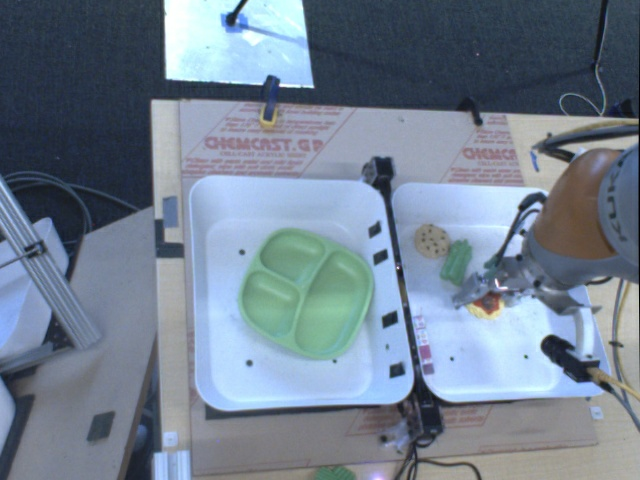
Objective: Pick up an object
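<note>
The hand (482, 294) sits low in the right bin (480, 368), reaching in from the right under the grey arm with its orange band (580, 213). Its metal fingers (468, 293) point left and close around a small yellow and red object (487, 308), which shows between and just under them; how tightly they pinch it I cannot tell (the tips blur together). The object is a bright, lumpy piece, yellow with a red patch on its near side, resting on or just above the bin floor in the middle of the right bin.

Just left and slightly farther, a green toy (457, 261) lies tilted, close to the fingers. Beyond it, toward the far left part of the same bin, is a round tan cookie (431, 239) with dark spots. The near half of the right bin is bare white floor, with open room toward its near rim.

The left bin (220, 368) holds a light green divided plate (306, 292) with three compartments, set near its centre, with white margin all around it.

Under both bins a brown sheet (420, 143) covers the table, printed in red with "CHEMCAST GP", readable at the far left and repeated at an angle at the far right
</note>
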Controlling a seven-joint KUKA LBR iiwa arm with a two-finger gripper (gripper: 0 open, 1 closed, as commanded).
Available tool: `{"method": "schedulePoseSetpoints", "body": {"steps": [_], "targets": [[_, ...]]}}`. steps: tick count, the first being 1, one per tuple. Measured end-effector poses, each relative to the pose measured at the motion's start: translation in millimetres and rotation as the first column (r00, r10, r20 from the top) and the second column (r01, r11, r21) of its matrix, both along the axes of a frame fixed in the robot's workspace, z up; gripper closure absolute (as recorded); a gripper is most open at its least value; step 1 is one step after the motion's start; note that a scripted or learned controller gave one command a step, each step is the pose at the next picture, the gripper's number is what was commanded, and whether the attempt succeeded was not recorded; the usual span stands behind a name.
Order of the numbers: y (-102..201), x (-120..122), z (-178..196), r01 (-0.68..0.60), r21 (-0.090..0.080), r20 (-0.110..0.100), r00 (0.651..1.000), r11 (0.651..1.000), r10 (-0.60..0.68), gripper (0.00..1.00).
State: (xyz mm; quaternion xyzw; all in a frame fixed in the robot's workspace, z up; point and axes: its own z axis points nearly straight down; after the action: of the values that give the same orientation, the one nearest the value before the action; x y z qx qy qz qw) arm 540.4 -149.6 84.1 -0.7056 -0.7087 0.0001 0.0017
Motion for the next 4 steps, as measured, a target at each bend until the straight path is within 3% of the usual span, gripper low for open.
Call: {"method": "schedulePoseSetpoints", "body": {"steps": [1,2,3,4], "targets": [[-2,3,11,0.002,-0.003,0.007,1.000,1.000,-0.002,1.00],[95,49,106,-0.010,-0.001,0.015,1.000,1.000,0.010,1.00],[88,45,101,0.002,-0.002,0.005,1.000,1.000,-0.002,0.00],[0,20,1,0.011,-0.004,-0.003,1.000,1.000,-0.011,0.00]]}}
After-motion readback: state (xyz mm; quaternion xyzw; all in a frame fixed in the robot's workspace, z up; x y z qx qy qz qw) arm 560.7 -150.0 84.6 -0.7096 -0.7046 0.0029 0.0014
